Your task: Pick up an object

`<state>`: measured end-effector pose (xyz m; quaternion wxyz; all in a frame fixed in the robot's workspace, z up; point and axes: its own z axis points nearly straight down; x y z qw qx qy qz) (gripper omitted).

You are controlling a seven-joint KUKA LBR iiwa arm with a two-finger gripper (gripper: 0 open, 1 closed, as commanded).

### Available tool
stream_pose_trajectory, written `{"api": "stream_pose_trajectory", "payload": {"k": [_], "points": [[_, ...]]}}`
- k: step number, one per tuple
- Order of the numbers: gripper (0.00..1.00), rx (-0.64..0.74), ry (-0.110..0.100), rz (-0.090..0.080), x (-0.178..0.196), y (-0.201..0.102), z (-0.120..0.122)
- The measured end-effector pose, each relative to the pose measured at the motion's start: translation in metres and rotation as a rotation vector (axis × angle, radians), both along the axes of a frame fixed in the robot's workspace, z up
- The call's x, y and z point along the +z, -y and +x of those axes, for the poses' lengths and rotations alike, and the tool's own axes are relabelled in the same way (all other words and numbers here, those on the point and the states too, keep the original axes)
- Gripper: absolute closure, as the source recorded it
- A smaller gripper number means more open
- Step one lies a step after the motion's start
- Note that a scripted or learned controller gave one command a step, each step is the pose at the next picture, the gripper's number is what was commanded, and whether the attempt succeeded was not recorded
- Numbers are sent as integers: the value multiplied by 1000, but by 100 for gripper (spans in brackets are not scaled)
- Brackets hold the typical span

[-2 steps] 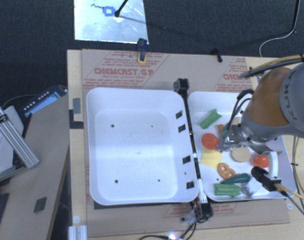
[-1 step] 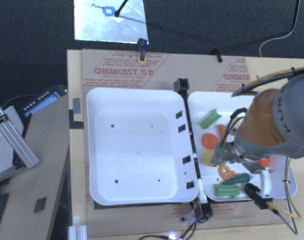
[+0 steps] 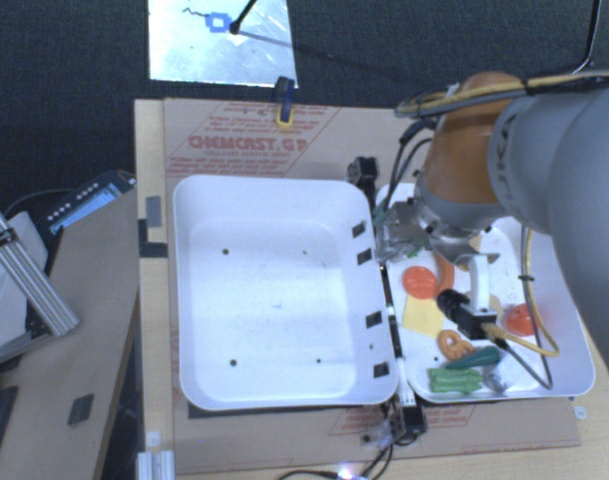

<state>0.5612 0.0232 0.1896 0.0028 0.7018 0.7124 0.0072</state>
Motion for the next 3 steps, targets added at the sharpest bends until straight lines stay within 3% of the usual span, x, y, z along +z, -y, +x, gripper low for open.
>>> {"api": "stream_pose_trajectory", "payload": {"k": [1, 2, 3], "points": [[100, 3, -7, 2, 71, -113, -27], [100, -7, 0, -2, 164, -138, 10], [100, -8, -9, -5, 188, -155, 45]]}}
